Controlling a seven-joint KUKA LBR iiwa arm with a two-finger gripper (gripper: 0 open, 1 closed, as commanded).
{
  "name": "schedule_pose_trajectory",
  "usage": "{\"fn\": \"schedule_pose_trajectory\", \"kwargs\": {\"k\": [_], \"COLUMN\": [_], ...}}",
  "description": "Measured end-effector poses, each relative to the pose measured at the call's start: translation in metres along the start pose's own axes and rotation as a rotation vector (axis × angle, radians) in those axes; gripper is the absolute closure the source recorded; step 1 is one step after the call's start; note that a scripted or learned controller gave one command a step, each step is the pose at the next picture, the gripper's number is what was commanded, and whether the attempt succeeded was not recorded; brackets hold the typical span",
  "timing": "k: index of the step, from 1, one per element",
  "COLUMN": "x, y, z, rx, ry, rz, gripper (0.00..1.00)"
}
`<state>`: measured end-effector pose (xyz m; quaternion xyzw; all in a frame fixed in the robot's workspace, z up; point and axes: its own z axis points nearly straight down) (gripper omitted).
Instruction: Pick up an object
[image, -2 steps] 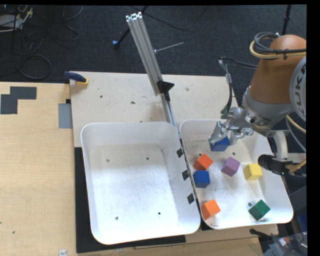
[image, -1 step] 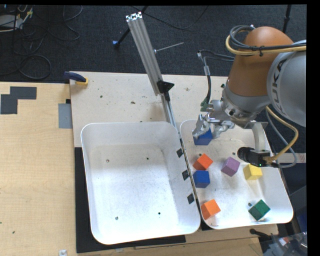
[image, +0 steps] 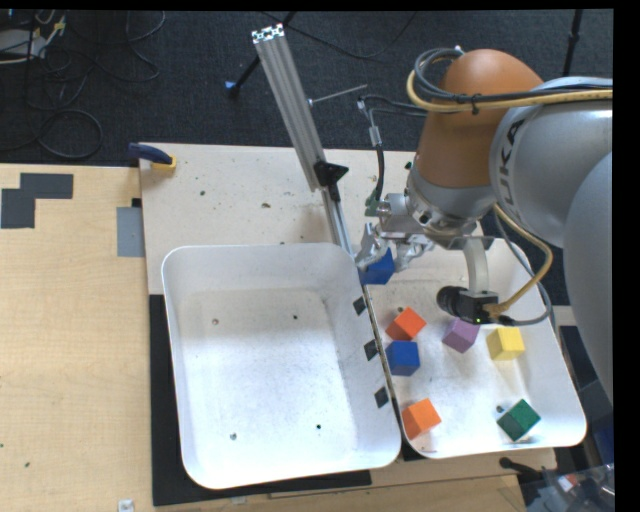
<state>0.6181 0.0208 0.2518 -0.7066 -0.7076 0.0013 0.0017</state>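
Bench: a pale wooden bench top with dark grey patches at its left side; it bears both bins.
Arm: the grey KUKA arm with the orange band comes in from the right and leans over the far left corner of the right bin.
Left bin: a shallow white plastic bin, the bigger one in the view, with small dark specks on its floor.
Right bin: a second shallow white plastic bin, touching the left one along the middle edge; it holds the loose cubes.
Pole: a slanted silver metal pole with a checkered tip stands behind the bins.
Gripper: the metal two-finger gripper hangs just over the divide between the bins, at the far end.
Jaws: pinching a small blue cube, which shows between the fingers and lifted above the bin floor.
Loose cubes, right bin: an orange cube just beside another blue cube; a purple cube near a yellow cube; a second orange cube near the front edge; a green cube at the front right corner.
Clamp: a small blue and yellow clamp at the far left corner of the bench.
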Motion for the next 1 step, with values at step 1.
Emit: {"fn": "schedule_pose_trajectory", "kwargs": {"k": [1], "x": [0.0577], "y": [0.0157], "z": [0.0171], "rx": [0.000], "ry": [0.001], "rz": [-0.002], "gripper": [1.00]}}
